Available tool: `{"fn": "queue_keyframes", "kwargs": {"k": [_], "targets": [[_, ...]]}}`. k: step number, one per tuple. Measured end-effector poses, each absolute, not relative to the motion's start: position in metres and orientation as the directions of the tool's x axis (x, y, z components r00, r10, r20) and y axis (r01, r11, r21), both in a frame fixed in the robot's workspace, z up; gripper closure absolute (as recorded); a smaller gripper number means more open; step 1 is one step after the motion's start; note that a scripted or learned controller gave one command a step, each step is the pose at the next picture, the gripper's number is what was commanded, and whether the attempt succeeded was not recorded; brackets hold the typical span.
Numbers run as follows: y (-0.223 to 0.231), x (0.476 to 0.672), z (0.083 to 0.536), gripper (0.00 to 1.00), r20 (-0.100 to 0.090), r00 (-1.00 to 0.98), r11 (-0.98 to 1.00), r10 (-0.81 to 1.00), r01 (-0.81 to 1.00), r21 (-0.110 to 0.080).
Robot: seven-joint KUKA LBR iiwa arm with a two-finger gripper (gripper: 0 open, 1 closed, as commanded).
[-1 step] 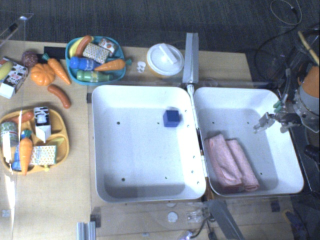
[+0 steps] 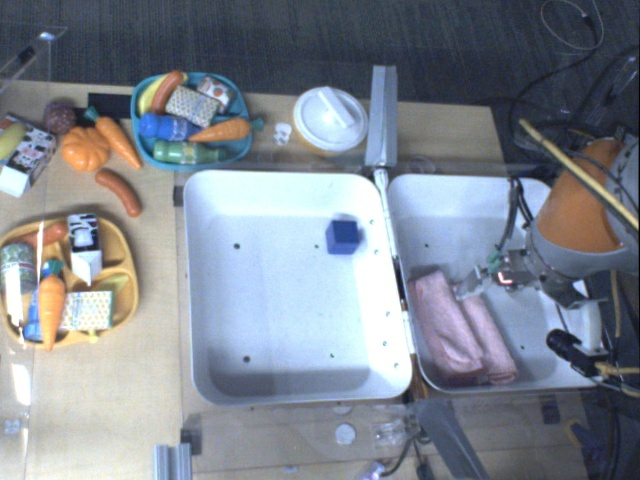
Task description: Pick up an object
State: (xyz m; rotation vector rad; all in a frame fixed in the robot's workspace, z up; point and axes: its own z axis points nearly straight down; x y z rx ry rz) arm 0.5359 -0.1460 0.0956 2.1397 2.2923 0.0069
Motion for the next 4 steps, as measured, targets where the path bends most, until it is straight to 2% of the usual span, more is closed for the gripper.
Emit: {"fn": "queue_keyframes", "kwargs": {"k": [1,2,3,4], "targets": [[-0.123,0.498,0.092,0.00,-0.009,-0.232,0.233,0.973,0.972,0.021],[-0.091,0.524,0.091,0.00,-0.005,-0.128,0.129,0.992,0.992,0.017],[-0.104,0.581,0.090,0.00,-0.004,-0.124,0.124,0.992,0.992,0.015],[-0.117,0.492,0.091,0.00,-0.006,-0.211,0.211,0.978,0.977,0.016]]}}
